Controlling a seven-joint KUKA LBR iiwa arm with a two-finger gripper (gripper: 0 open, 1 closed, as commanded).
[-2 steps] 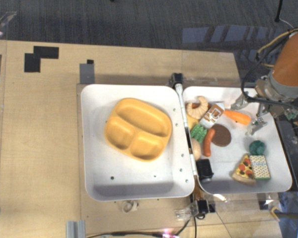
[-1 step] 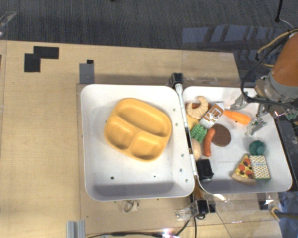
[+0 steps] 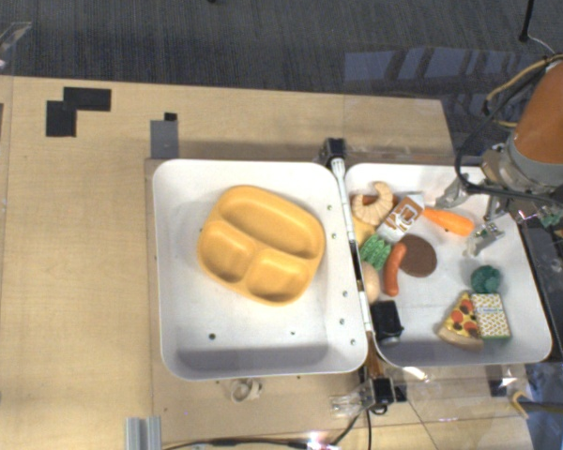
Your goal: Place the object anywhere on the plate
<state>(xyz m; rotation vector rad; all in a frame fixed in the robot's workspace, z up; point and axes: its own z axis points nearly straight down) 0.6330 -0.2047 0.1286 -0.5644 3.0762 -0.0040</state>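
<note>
A yellow plate (image 3: 261,243) with three compartments lies in the left bin (image 3: 188,336) and has nothing on it. My gripper (image 3: 467,217) hangs over the upper right part of the right bin (image 3: 535,345). It is open, with one finger (image 3: 449,195) above and one finger (image 3: 484,238) below the right end of an orange toy carrot (image 3: 443,219). The carrot lies flat on the bin floor. Whether the fingers touch it is unclear.
The right bin also holds a croissant (image 3: 372,200), a small white and brown packet (image 3: 403,216), a brown disc (image 3: 418,258), a red sausage (image 3: 393,269), a green piece (image 3: 375,251), a dark green lump (image 3: 486,277), a pizza slice (image 3: 461,322) and a patterned box (image 3: 492,315).
</note>
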